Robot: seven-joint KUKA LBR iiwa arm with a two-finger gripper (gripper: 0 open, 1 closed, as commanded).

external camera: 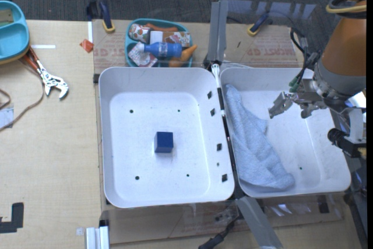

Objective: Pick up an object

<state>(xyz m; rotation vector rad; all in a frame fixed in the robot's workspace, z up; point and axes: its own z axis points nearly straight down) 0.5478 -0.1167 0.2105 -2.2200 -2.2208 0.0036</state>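
Note:
A small blue cube (164, 142) rests near the middle of the left white bin (116, 183). A light blue-grey cloth (253, 143) lies crumpled along the left side of the right white bin (326, 183). My gripper (294, 105) hangs over the upper part of the right bin, to the right of the cloth and apart from it. Its two fingers (278, 107) are spread, with nothing between them. The arm with its orange band (347, 49) comes in from the right.
Behind the left bin stands a teal tub (135, 29) of mixed small items. A wrench (52, 83) and a teal tray (14, 32) lie on the wooden bench at the left. Clamps (105, 16) sit at the back edge.

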